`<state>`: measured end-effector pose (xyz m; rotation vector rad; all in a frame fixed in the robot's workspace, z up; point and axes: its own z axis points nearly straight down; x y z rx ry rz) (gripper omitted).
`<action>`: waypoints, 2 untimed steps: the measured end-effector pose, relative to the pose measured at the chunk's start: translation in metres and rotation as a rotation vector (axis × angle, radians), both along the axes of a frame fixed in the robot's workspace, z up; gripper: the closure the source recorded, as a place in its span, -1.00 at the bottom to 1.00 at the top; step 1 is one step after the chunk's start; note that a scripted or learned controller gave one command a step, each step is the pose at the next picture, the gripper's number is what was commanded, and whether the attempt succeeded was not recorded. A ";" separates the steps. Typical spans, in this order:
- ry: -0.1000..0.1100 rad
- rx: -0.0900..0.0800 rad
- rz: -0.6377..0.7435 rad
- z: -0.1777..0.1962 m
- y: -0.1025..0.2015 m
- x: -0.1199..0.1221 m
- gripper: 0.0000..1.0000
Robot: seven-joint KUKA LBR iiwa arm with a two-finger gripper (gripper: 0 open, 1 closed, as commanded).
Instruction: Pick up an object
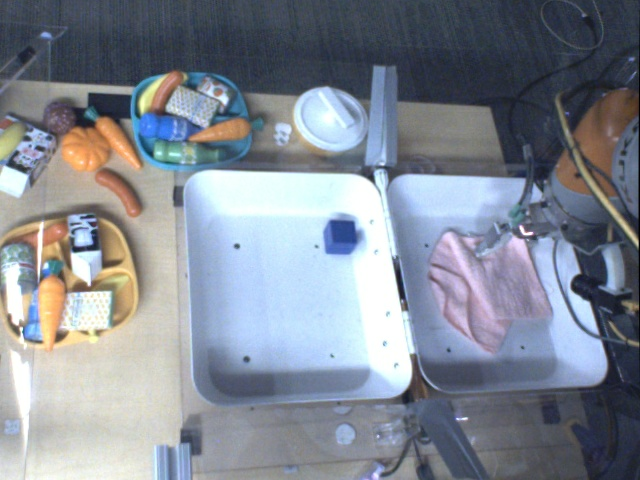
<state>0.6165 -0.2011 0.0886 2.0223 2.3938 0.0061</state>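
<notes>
Over right bin [570,368]: end effector [497,236] at upper edge of pink cloth [490,288]; opening cannot be determined. Risk: limp cloth slips or bunches. Blue cube [341,235] in left bin [220,368], well apart.

Grey arm reaching in from right, claw [497,236] low — angled leftward

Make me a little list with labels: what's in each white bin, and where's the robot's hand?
left bin: one blue cube, near its upper right part
right bin: pink cloth, crumpled, lying flat
gripper: over the cloth's upper edge
arm: reaches in from the right
beside the bins: toy food in a blue bowl and a yellow tray
</notes>
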 end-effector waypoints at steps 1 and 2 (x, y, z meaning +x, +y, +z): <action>-0.006 0.001 0.089 0.002 0.105 -0.031 -1.00; -0.006 -0.001 0.154 0.003 0.105 -0.098 -1.00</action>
